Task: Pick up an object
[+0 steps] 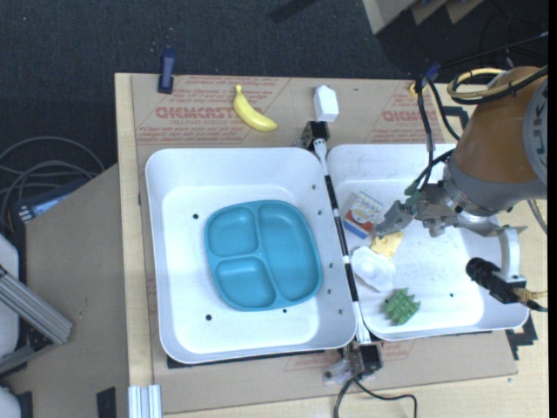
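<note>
The right bin (452,168) holds several small things near its left wall. A white packet with red and blue print (359,212) lies uppermost. Below it are a yellow piece (389,245), a crumpled white item (374,271) and a green toy (401,306). My gripper (389,222) reaches in from the right and hangs low over the spot between the packet and the yellow piece, partly covering the yellow piece. Nothing is visibly held in it.
The left bin (174,198) holds a blue divided plate (260,253). On the bench behind the bins lie a yellow banana (253,113), a white block (326,103) and a small blue item (166,70). The arm's body (500,159) covers the right bin's far right side.
</note>
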Motion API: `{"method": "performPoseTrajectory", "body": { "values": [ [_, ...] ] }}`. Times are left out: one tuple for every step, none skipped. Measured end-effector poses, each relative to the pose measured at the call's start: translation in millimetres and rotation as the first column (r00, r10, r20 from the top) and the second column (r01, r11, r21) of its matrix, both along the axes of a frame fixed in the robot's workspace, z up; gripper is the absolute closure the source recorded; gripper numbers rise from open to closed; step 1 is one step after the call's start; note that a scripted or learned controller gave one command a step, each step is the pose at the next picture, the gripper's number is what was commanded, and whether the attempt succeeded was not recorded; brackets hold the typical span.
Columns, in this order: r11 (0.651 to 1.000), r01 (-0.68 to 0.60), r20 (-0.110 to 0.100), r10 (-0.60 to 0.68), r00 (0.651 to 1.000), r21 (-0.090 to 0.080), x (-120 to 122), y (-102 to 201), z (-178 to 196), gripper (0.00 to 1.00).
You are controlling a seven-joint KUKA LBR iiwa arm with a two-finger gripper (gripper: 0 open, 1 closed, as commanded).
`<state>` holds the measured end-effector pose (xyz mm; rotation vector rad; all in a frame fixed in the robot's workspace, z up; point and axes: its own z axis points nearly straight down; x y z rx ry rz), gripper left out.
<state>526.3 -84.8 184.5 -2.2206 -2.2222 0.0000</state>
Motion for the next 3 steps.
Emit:
{"method": "performPoseTrajectory", "body": {
  "values": [
    [1.0,0.001,0.0,-0.001,1.0,-0.001,32,-27,-100,0.0],
    [1.0,0.001,0.001,-0.001,1.0,-0.001,32,-27,-90,1.0],
    [1.0,-0.002,0.002,0.002,1.0,0.002,57,66,1,1.0]
  ]
}}
